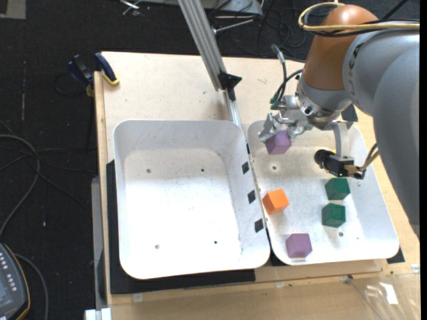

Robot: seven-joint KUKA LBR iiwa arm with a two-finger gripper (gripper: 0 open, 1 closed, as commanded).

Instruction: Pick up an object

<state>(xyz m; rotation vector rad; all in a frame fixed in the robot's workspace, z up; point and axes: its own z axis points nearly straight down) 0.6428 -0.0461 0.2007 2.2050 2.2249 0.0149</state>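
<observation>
My gripper hangs over the far left part of the right bin. A purple cube sits between its fingers, and the gripper is shut on it. The cube looks lifted a little off the bin floor. Loose on that floor lie an orange cube, two green cubes and a second purple cube.
The left bin stands beside the right one, with a slanted metal rail rising behind their shared edge. The grey arm with its orange band covers the far right. A black cable fitting hangs near the green cubes.
</observation>
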